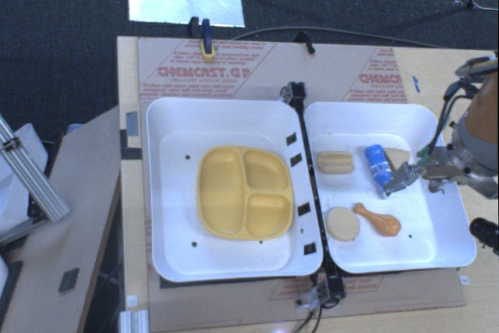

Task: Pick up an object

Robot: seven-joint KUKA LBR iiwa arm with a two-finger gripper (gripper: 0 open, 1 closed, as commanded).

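On the desk [234, 66], which is covered by a protective sheet printed with red lettering, two shallow white bins sit side by side. The left bin [168, 191] holds a yellow divided plate [243, 191] with three compartments, lying flat near the bin's middle. The right bin [444, 246] holds four small items: a tan hot-dog bun [335, 163] towards the left wall, a round beige disc like a cookie [342, 224] near the front left, an orange toy drumstick [379, 220] just to the right of the disc with its thin end pointing towards the bun, and a blue can [378, 165] lying on its side in the upper middle. The arm [477, 129] reaches in from the right, and its gripper [405, 177] sits low over the right bin, with its tip right at the lower end of the blue can. Whether the tip touches the can cannot be told, and how far the fingers stand apart cannot be told from this angle. Nothing is visibly lifted; every item rests on the bin floor.
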